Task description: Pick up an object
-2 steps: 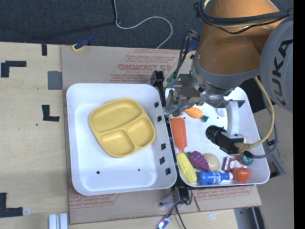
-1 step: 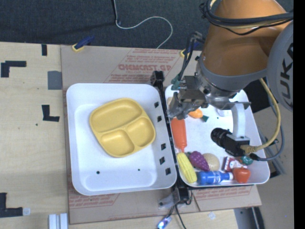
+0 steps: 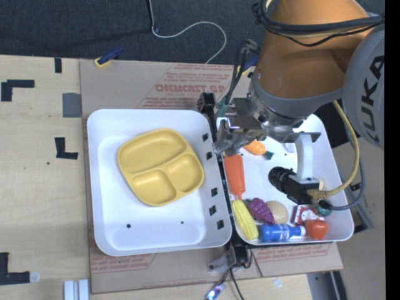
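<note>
Apparently the arm has been sent low over the right bin because that is where the loose toys lie, while the left bin holds a yellow divided plate lying flat near its middle, a likely drop place rather than a target. The gripper sits at the right bin's upper left corner, close against the wall between the bins, and whether its jaws are released or clenched I cannot tell, since the wrist and cabling crowd that spot. Just under it a toy carrot lies lengthwise along the dividing wall, its top end very near the tool, so I judge it the probable object of this pick (though nothing is seen between the jaws). A small orange piece lies just beside the gripper to its right. Further down, a corn cob, purple grapes, a blue bottle and a red piece crowd the bin's lower edge, touching or nearly so, which would make a clean grasp there harder than on the carrot lying apart.
</note>
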`<control>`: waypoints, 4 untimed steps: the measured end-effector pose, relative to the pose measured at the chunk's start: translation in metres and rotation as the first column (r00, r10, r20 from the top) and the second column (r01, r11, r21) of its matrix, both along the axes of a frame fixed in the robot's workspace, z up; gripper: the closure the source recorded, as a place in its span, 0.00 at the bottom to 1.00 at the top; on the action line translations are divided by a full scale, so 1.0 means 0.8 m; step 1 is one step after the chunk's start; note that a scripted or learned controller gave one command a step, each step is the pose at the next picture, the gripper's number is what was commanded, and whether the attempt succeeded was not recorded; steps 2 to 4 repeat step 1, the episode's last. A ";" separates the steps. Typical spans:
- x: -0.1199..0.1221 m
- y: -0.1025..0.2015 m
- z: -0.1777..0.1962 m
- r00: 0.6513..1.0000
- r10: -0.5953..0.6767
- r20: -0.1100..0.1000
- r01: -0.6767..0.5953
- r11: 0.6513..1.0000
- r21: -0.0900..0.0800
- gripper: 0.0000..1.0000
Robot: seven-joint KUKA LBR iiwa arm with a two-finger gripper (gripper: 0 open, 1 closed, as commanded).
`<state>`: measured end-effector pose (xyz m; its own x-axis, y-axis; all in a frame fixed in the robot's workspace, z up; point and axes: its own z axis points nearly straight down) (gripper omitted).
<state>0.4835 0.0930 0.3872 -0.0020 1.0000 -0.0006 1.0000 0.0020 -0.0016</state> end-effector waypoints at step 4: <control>-0.001 -0.067 -0.052 1.000 -0.007 -0.004 0.007 1.000 -0.002 1.00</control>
